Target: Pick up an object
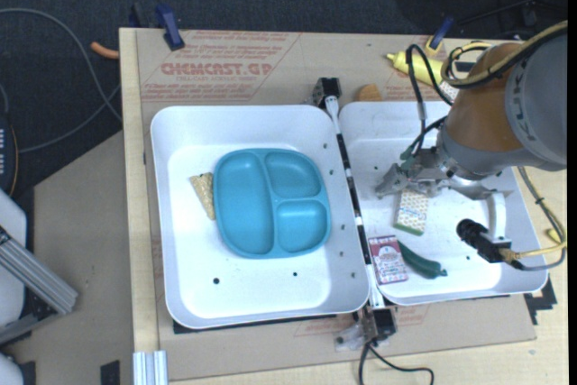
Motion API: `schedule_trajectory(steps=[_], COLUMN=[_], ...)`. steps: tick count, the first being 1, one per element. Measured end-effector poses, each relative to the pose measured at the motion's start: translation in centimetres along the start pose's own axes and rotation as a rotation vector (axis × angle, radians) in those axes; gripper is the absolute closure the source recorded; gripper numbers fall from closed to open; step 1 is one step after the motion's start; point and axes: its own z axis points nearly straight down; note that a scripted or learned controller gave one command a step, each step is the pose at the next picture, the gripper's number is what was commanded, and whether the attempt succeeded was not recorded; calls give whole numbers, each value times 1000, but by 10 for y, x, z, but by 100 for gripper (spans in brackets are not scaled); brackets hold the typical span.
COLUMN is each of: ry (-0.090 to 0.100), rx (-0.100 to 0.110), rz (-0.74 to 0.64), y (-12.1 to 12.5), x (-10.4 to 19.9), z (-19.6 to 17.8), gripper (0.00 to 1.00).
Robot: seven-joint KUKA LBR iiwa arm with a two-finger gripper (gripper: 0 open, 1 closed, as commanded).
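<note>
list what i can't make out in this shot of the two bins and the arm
- Gripper, camera view: the wrist above covers its fingers, so open or shut is unclear.
- Patterned card: its top edge lies under the gripper; contact is unclear.
- Cracker: partly tucked behind the blue divided plate.
- Red packet: print too small to read.
- Right bin: far side covered by the arm.
</note>
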Motion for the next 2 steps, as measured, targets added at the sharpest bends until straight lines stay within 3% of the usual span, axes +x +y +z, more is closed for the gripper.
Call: schedule_trajectory(steps=[1,2], ry=[7,5], rx=[19,15], rz=[-1,-2], y=[-28,37], x=[-8,-61], z=[17,-20], gripper=[0,0])
